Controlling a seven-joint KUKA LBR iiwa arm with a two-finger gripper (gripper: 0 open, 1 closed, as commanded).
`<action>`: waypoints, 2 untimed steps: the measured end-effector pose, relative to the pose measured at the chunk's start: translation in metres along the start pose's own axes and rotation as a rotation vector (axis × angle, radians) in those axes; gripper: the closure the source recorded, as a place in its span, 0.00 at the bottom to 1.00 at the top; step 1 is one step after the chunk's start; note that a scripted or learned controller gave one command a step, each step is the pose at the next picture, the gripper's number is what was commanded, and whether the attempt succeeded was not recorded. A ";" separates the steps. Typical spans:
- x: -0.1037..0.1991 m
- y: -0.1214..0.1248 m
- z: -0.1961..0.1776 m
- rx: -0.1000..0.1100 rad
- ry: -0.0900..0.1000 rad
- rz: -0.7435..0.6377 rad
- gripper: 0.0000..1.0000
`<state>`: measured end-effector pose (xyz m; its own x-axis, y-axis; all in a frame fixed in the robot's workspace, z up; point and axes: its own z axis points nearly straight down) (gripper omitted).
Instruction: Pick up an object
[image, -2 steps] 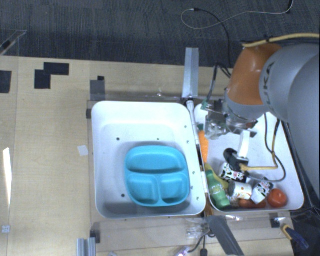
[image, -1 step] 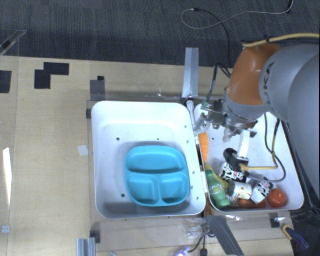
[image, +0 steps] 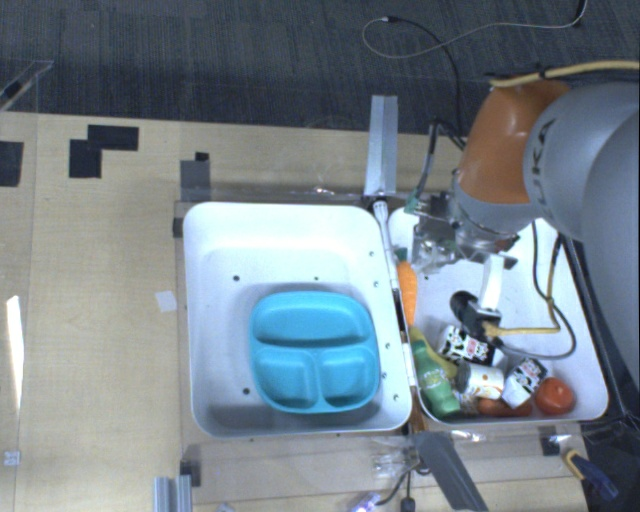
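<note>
A grey robot arm (image: 560, 150) with an orange band reaches in from the right over the right white bin (image: 590, 385). Its gripper (image: 440, 240) hangs above the bin's far left corner; whether it is spread or closed cannot be told.

Just near of it, along the bin's left wall, lies an orange carrot (image: 406, 292), probably light, stiff plastic, best pinched across its middle. Further near lies a green bottle (image: 433, 375), likely smooth and slippery. A red tomato (image: 555, 397) sits near right, round and prone to rolling.

The left bin (image: 210, 300) holds a blue divided tray (image: 315, 350).
</note>
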<state>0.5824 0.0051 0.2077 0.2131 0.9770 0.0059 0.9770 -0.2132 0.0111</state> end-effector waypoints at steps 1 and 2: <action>-0.039 0.015 -0.023 0.006 -0.004 -0.189 1.00; -0.060 -0.004 -0.131 0.003 -0.004 -0.257 1.00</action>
<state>0.5642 -0.0537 0.3380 -0.0424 0.9991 -0.0009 0.9991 0.0424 0.0085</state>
